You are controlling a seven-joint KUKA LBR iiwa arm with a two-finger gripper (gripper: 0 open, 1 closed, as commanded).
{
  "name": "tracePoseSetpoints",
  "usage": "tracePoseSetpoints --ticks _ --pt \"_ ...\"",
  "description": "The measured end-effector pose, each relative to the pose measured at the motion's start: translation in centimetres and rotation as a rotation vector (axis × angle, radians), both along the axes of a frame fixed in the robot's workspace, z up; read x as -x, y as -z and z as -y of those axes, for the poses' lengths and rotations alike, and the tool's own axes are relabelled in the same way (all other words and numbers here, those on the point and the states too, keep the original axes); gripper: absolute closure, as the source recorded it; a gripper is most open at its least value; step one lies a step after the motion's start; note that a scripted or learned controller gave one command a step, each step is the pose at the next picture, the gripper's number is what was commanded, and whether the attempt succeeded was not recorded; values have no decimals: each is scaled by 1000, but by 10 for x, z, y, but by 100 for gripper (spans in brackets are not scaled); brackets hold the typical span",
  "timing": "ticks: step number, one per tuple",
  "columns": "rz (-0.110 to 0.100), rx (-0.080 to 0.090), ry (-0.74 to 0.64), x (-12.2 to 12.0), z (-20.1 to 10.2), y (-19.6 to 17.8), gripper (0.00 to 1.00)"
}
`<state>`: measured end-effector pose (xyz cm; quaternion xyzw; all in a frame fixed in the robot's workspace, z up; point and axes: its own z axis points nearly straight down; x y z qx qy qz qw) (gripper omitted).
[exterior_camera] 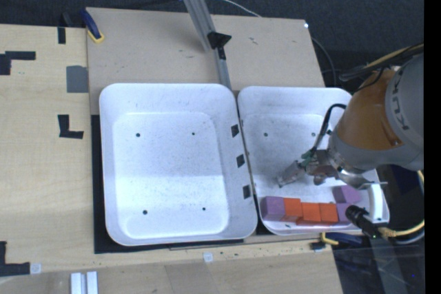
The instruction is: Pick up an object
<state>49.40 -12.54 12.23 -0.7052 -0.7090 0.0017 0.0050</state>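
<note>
Nearest the camera, along the front wall of the right bin (275, 101), a row of blocks is being kept: a purple block (273, 207), then an orange block (292, 208) and a second orange block (320, 213) (touching side by side), with a lilac block (348, 194) just beyond their right end. Just behind them, the gripper (292, 175) is being held low over the bin floor; whether its fingers are spread cannot be told. Farther left, the left bin (110, 101) is being seen beside it.
</note>
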Motion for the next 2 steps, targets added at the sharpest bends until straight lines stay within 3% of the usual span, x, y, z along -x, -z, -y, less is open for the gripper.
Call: tracePoseSetpoints --ticks 1,2 --pt "5 4 4 -9 -10 32 0" --pt "5 3 4 -9 -10 21 100"
